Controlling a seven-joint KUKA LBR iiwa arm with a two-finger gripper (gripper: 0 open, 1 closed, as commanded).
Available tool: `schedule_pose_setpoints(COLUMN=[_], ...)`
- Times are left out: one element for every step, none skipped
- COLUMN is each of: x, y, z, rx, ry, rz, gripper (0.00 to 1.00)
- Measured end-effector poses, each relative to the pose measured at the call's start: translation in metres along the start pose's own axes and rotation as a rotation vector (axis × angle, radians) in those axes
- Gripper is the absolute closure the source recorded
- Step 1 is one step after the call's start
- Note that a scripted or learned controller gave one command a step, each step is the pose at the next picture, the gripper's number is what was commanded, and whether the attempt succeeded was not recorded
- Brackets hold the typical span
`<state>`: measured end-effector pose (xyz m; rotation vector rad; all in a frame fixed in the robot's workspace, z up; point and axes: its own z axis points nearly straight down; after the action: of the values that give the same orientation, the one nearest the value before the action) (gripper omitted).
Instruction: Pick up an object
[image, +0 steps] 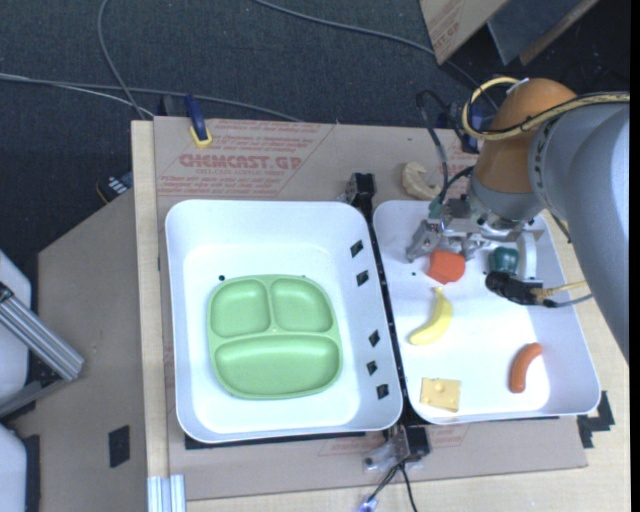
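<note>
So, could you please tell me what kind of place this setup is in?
Probably a robotics lab test bench: two white bins on a cardboard-covered bench, toy food like a banana and a green divided plate, and loose cables on dark carpet.

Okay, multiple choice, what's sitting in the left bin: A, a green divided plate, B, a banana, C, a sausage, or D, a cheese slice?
A: the green divided plate lies alone in the left bin; the banana, sausage and cheese slice lie in the right bin.
</note>
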<state>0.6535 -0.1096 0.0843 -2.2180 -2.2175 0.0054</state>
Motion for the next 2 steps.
schedule_pose_setpoints(x=[0.0,0.0], y=[0.0,0.001], z=[-0.001,-0.013], rx=[-0.003,-0.006], ry=[0.0,0.0], rz=[0.0,0.0], gripper=[0.0,1.0])
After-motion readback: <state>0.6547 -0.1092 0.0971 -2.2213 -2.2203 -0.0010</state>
